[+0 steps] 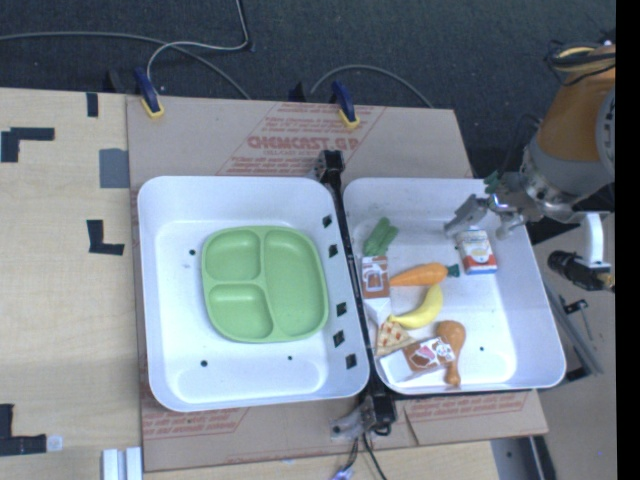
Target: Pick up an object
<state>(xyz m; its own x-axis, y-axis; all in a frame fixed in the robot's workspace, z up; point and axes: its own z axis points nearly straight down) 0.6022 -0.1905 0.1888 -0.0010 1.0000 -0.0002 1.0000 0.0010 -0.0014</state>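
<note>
My gripper (483, 216) hangs open over the back right part of the right bin (530, 318). Just in front of it a small white and red carton (478, 253) lies on the bin floor, apart from the fingers as far as I can see. Nothing sits between the fingers. Further left in the same bin lie a green toy vegetable (380, 236), a small brown box (374, 275), a carrot (420, 275), a banana (422, 310), a pizza slice (391, 336), a chicken drumstick (452, 344) and a small red and white packet (427, 356).
The left bin (165, 268) holds a green divided plate (265, 283). A black divider with clips (340, 258) runs between the bins. Both bins rest on a cardboard sheet (290, 138) clamped at the back. The arm's orange band (580, 108) is at the right edge.
</note>
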